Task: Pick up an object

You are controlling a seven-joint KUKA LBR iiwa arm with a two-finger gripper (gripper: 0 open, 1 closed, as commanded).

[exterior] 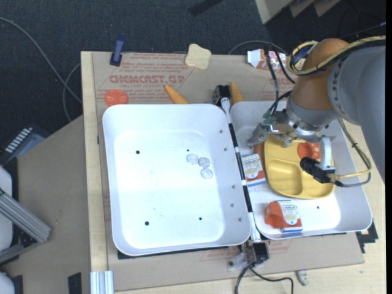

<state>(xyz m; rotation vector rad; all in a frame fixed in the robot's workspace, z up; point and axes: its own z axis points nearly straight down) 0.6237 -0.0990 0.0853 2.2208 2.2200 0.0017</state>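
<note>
A: Hovering low in right bin (pixel 349 216), gripper (pixel 278 133) sits at yellow bowl (pixel 294 176) rim; grip state can't tell

B: Risk: smooth curved rim slips out, or nudges orange carton (pixel 283 216)

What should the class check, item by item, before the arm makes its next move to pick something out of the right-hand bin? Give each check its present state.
1. Arm is over the bin that holds objects: ok. The gripper sits above the right bin.
2. A target lies beneath it: ok. The yellow dish is directly below.
3. Jaws open or shut: cannot tell, the wrist hides them.
4. Anything held already: cannot tell.
5. Neighbours leave room: not ok. A small carton lies against the dish's left edge.
6. Other pickable items: ok. An orange packet lies apart near the front; the left bin holds three clear discs.
</note>
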